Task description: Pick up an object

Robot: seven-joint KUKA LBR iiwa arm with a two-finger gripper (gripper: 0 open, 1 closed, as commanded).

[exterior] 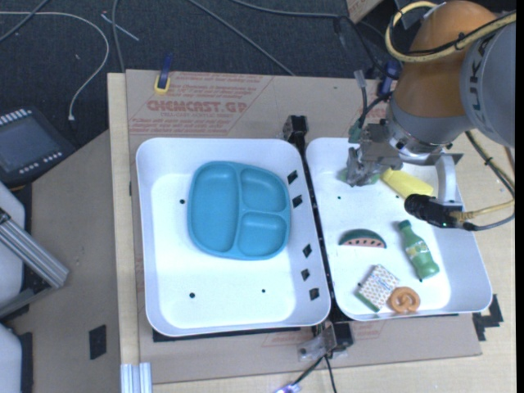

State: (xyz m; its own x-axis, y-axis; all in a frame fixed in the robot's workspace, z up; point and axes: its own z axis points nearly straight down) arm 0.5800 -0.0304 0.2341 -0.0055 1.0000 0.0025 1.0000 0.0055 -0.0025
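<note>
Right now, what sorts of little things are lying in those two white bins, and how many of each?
Blue divided plate: 1
Watermelon slice: 1
Green bottle: 1
Yellow piece, partly hidden by the arm: 1
Patterned packet: 1
Orange pretzel-like ring: 1
Total: 6, the plate in the left bin, the other five in the right bin.

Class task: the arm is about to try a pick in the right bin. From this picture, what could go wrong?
1. The gripper hangs over the bin's far end beside the yellow banana-shaped toy, which the arm partly covers, so the grasp may miss.
2. The green toy bottle, orange pretzel-shaped toy and small patterned packet lie close together near the right white bin's rim; reaching one could nudge another.
</note>
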